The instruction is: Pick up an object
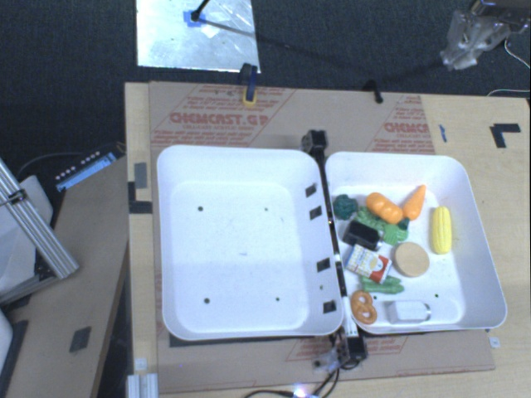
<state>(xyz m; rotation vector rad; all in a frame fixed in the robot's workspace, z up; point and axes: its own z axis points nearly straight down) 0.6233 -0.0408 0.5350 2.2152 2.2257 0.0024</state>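
Observation:
The right bin (pixel 476 222) holds a cluster of toy food. In it lie an orange carrot (pixel 415 201), a yellow corn cob (pixel 441 229), an orange piece (pixel 384 207), a black block (pixel 362 235), a red and white carton (pixel 367 264), a tan round disc (pixel 411 259), a pretzel (pixel 362 307) and a white object (pixel 406 312). My gripper (pixel 466 46) hangs high at the top right, beyond the bench's far edge and well away from the bin. Nothing is seen in its grasp.
The left bin (pixel 170 247) sits beside the right one, joined by a black-clipped divider (pixel 325 222). Green pieces (pixel 390 227) lie among the toys. A shiny metal sheet (pixel 195 23) lies on the floor at the top. Aluminium framing (pixel 33 230) stands at the left.

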